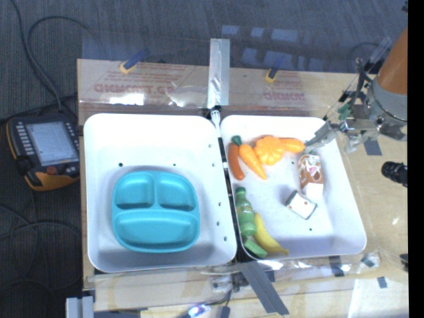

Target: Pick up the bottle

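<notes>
Claw (317, 138), grip state unreadable, hovers at the right bin's (344, 197) far edge, well apart from the green bottle (244, 212) lying against the left wall.

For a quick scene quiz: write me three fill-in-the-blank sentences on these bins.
1. The blue divided tray lies in the ____ bin.
2. The banana lies beside the ____ bottle.
3. The carrots lie in the ____ bin, where the pincer hovers near the far rim.

Missing words: left; green; right
</notes>
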Robot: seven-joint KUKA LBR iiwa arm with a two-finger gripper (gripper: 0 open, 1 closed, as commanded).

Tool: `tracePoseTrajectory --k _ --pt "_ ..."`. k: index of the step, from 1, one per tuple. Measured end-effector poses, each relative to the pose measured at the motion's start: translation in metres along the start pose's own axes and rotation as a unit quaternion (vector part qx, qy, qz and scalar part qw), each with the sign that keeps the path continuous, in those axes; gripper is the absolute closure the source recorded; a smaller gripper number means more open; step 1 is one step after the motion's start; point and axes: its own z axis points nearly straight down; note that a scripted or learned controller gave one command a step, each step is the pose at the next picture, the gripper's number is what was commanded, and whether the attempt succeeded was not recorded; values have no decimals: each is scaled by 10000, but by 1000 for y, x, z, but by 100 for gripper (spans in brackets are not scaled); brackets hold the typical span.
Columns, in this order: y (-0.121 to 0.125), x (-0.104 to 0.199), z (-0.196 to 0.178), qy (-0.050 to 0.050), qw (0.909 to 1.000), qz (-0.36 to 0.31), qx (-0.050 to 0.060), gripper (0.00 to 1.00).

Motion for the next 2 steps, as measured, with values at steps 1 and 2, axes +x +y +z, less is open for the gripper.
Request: tracePoseTrajectory --k 1,2 --pt "43 -7 156 -79 9979 -605 -199 0" --pt "88 -39 184 31 9975 -700 -72 0"
